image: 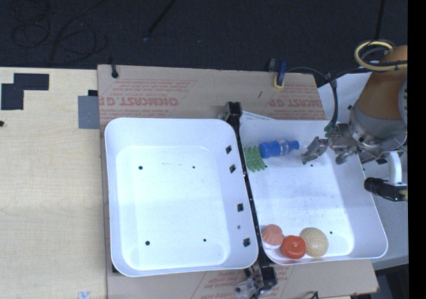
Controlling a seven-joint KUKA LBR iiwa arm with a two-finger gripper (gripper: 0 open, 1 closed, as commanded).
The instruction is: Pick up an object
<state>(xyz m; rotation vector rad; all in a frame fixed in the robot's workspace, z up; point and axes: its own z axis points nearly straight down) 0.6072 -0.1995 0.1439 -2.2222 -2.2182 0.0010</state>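
Observation:
In the right bin [359,224], a blue bottle [277,148] lies on its side near the back wall, with a green bristly object [254,158] just left of it. At the bin's front lie a pink piece [271,234], a red round object [293,246] and a beige ball [314,241], close together. My gripper [327,149] hangs at the back right of this bin, its fingers spread and pointing left toward the bottle, a short gap away. Nothing sits between the fingers.
The left bin [120,158] adjoins the right one along a black divider [243,184]. Both rest on a cardboard sheet [166,91]. A blue and yellow clamp [279,74] stands at the back edge. The arm's orange band [383,94] and cables occupy the right side.

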